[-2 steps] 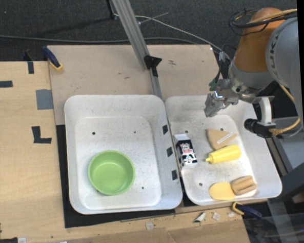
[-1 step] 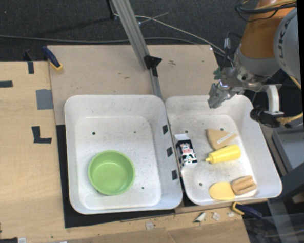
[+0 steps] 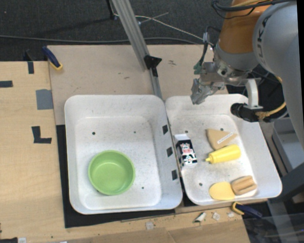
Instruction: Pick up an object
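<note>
Camera view puts the tool (image 3: 199, 94) at the far rim of the right bin (image 3: 268, 174), hanging under the grey arm with its orange band (image 3: 241, 28). Its tip points down toward the bin's back-left corner, and whether it is open or closed I cannot tell from this angle. Nothing is visible in its grip.

Outward from there, the candidate objects all lie nearer the camera in the same bin, apart from the tool. A tan wedge-shaped piece (image 3: 218, 137) is closest, with a yellow squeeze bottle (image 3: 224, 154) just in front of it. Against the bin's left wall rests a small black-and-white carton (image 3: 186, 153). At the near edge sit a yellow rounded piece (image 3: 221, 190) and a brown bread-like block (image 3: 242, 184), touching each other.

The left bin (image 3: 79, 110) holds a green bowl (image 3: 111, 172) in its near-left part, well apart from the tool. Both bins stand on the worktop (image 3: 20, 152).

As I judge it, the pick has not begun: every object rests on a bin floor. Choosing a target, descending, closing and lifting all remain.
</note>
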Controlling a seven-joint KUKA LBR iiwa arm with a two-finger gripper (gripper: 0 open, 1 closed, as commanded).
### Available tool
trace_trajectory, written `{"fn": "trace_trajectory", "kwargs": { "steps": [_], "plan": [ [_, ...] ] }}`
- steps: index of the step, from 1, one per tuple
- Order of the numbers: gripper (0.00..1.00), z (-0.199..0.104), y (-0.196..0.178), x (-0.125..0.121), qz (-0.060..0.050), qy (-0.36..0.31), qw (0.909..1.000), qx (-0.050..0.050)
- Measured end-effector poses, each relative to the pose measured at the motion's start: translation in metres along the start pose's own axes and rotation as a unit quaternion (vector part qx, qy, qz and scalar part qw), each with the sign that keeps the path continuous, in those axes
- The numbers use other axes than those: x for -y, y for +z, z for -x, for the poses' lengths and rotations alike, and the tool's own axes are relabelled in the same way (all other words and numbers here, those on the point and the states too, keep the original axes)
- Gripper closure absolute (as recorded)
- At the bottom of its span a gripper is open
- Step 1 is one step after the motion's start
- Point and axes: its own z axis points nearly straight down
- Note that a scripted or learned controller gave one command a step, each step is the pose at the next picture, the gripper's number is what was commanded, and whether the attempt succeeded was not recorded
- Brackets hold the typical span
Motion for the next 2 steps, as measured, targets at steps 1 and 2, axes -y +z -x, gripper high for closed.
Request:
{"fn": "trace_trajectory", "kwargs": {
  "steps": [1,2],
  "plan": [
    [1.00,-0.056,0.012,-0.017,-0.001,-0.001,1.0000,0.000],
    [1.00,-0.118,0.026,-0.020,-0.002,-0.001,1.0000,0.000]
  ]
}}
